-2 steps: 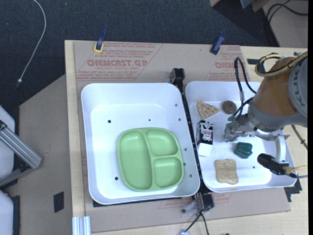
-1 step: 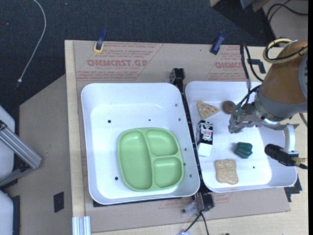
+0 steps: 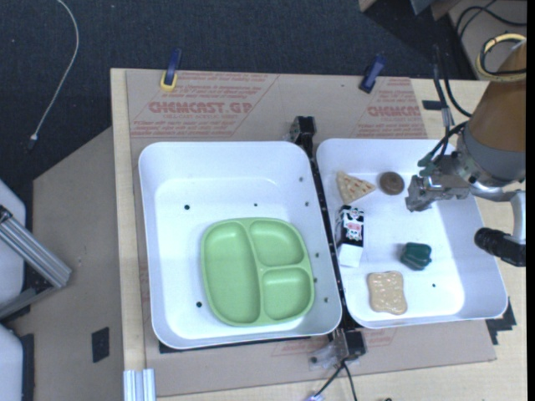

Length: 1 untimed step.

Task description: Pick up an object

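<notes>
My gripper (image 3: pixel 420 195) hangs over the right bin (image 3: pixel 468 303), in its upper right part, just right of a small brown round piece (image 3: pixel 390 182). A tan wedge-shaped piece (image 3: pixel 354 186) lies at the bin's upper left. Below it lies a small black-and-white carton (image 3: pixel 352 228). A dark green lump (image 3: pixel 415 256) sits near the bin's middle, below the gripper. A beige cracker-like piece (image 3: pixel 387 292) rests near the front edge. I see nothing between the fingers.
The left bin (image 3: pixel 167 182) holds a light green divided plate (image 3: pixel 256 270). Black clamps (image 3: pixel 303 128) join the bins at the back and front. Blue clips (image 3: pixel 371 73) sit on the cardboard behind. A black part of the arm (image 3: pixel 501 245) overhangs the right bin's right edge.
</notes>
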Tool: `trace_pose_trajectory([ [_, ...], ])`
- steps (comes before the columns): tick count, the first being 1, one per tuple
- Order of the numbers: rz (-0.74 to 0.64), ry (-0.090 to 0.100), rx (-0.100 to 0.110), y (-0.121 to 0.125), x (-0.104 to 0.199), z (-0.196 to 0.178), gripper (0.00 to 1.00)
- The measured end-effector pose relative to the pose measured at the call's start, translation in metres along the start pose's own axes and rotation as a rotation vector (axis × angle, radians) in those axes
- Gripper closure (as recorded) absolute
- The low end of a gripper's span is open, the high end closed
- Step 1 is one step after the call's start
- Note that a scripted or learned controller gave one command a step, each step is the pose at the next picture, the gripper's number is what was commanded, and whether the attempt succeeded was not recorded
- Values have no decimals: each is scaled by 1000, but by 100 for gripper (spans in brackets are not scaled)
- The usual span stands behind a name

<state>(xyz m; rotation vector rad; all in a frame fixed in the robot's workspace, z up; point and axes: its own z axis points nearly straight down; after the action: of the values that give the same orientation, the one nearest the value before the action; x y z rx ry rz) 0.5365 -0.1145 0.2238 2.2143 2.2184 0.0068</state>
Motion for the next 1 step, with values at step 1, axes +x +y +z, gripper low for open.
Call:
trace_pose_trajectory([
  [1,0,0,2,1,0,-44,100],
])
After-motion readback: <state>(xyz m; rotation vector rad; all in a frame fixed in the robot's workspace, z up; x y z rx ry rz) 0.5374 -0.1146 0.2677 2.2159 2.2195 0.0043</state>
